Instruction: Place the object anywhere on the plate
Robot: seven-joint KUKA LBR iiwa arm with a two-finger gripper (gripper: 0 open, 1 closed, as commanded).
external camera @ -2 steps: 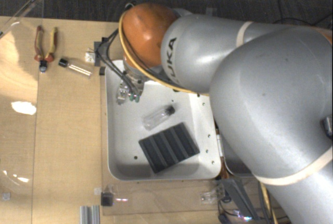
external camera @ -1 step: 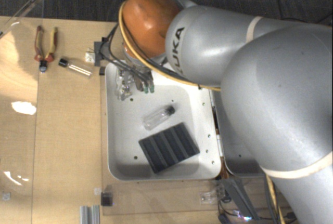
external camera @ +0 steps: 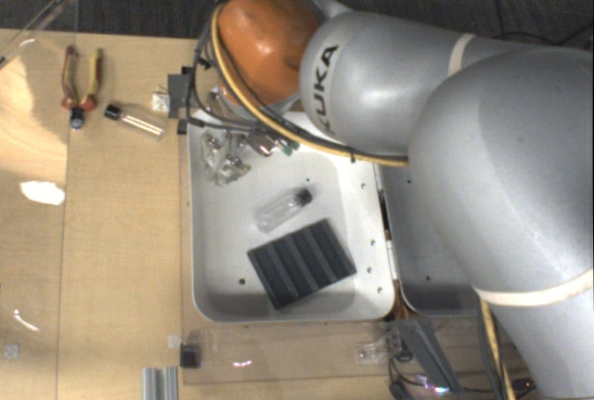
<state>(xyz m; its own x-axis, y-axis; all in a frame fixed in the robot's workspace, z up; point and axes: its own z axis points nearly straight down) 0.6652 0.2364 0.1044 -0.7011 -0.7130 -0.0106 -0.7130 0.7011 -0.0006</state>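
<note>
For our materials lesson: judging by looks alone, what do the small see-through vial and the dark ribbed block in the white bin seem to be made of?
The small see-through vial looks like clear glass or plastic with a dark cap: the bin floor shows through it, with glints. The dark ribbed block looks like matte black rubber or plastic: parallel ridges, no shine. The white bin looks like smooth plastic or painted metal.

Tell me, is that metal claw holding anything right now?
Nothing seems held. The gripper hangs over the white bin, apart from the clear bottle and black ridged plate lying below it.
</note>
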